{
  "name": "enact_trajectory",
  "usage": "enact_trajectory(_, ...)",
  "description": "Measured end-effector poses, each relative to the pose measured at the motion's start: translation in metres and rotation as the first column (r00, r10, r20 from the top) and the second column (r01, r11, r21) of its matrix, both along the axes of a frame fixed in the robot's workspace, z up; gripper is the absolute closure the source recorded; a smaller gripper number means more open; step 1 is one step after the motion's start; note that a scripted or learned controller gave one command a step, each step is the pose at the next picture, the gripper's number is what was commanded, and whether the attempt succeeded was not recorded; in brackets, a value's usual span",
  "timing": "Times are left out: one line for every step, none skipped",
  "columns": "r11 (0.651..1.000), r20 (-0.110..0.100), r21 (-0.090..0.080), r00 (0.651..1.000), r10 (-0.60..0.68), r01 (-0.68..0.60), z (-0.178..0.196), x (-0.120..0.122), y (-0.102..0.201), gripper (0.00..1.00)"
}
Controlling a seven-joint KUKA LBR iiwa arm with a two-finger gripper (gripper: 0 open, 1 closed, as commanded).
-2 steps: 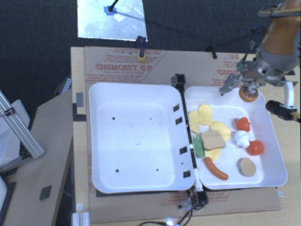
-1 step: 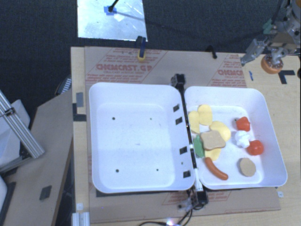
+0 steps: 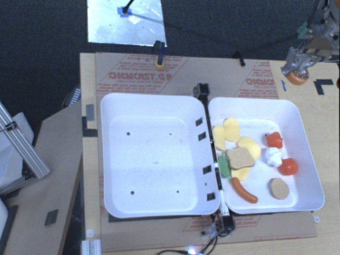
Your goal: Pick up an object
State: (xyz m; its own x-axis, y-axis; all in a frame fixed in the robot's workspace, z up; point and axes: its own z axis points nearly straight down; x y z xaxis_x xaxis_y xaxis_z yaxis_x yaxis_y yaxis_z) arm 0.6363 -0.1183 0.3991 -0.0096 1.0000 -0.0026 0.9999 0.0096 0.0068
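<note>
My gripper [image 3: 297,74] hangs high at the upper right, beyond the far corner of the right bin [image 3: 308,142]. A small round orange object [image 3: 298,79] sits between its fingertips, so it is shut on it. In the right bin lie several toy foods: yellow pieces [image 3: 231,129], a toast slice [image 3: 240,157], a green piece [image 3: 224,167], a sausage [image 3: 244,190], a red pepper [image 3: 274,139], a white mushroom [image 3: 273,156], a red tomato [image 3: 288,166] and a brown disc [image 3: 278,188].
The left bin [image 3: 154,102] stands beside the right one, joined by a black divider [image 3: 210,153]. A silver sheet [image 3: 126,15] lies at the back left. A metal rail [image 3: 18,142] stands at the left edge.
</note>
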Motion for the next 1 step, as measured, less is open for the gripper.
enact_trajectory(1.0, 0.004, 0.003, 1.0, -0.003, 0.003, 0.1057, -0.0809, 0.0206, 1.0)
